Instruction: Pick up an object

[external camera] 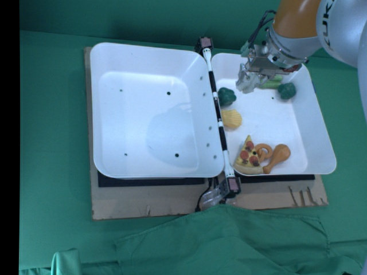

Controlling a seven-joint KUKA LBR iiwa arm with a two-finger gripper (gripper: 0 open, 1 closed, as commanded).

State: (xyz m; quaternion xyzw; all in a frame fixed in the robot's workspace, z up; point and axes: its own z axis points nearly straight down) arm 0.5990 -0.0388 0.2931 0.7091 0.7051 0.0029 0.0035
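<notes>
The metal two-finger gripper [248,85] was seen low in the upper right of the frame, its grasp impossible to tell, beside a green stalked toy vegetable [274,84], which was judged best straddled squarely before closing.

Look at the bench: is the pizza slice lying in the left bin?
No, the pizza slice lies in the right bin, near its front edge.

White bins [114,62]; dark green broccoli [226,97]; yellow ridged shell [231,118]; red-spotted pizza slice [248,156]; orange-brown drumstick [277,155]; green counter cloth [51,153].
</notes>
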